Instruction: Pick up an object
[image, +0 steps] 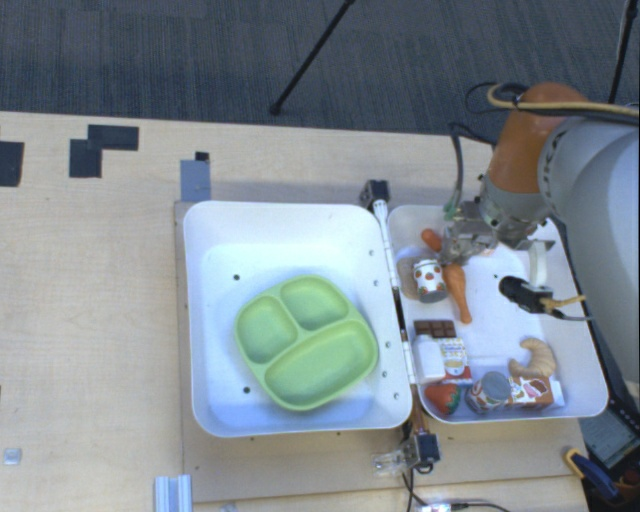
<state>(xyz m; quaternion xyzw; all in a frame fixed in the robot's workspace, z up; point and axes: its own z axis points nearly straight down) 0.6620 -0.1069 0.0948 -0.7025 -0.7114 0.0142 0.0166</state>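
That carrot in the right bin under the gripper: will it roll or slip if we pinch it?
The carrot looks smooth, tapered and rigid, so it may squirt out of a pinch near its thin end. Being round, it could roll toward the small cup lying beside it. The gripper sits over its thick end.

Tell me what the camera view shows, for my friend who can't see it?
A grey robot arm's gripper hangs over the right bin, just above a carrot among small toy foods. The left bin holds a green divided plate.
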